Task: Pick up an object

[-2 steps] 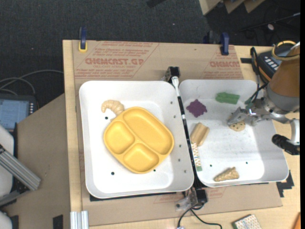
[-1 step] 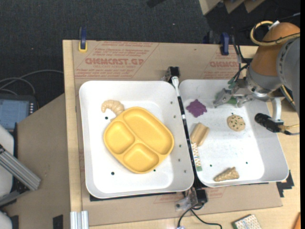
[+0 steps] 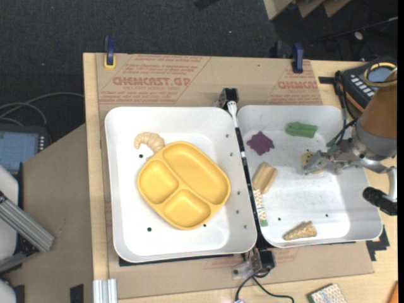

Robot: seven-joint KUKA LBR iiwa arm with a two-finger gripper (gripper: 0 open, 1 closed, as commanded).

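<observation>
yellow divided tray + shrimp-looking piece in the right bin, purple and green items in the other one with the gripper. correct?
Not quite: the camera view shows the yellow divided tray and the shrimp-like piece in the left bin, not the right. The rest holds: the purple item and green item lie in the right bin, where the gripper is.

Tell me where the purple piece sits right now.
The purple piece lies in the right bin, upper left part, left of the green block and above the tan roll.

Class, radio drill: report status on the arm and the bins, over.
Gripper low in right bin, nothing seen between its fingers. Green piece, purple piece, tan pieces lie loose nearby. Yellow tray in left bin. Path unobstructed.
</observation>
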